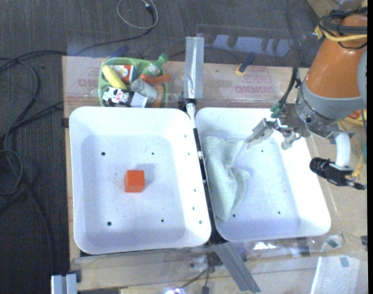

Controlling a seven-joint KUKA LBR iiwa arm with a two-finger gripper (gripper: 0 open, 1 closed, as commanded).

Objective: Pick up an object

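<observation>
Just down and to the left of the gripper (273, 135), whose fingers seem parted and hold nothing, the crumpled cloth (226, 173) lies along the right bin's (296, 222) left wall, its raised corner nearest the fingertips.

The desk (247, 81) carries two white bins, the left bin (88, 133) with one orange cube (135, 180), the right bin (296, 207) with one pale cloth (226, 176), plus one green basket (109, 72) of toys at upper left.
</observation>
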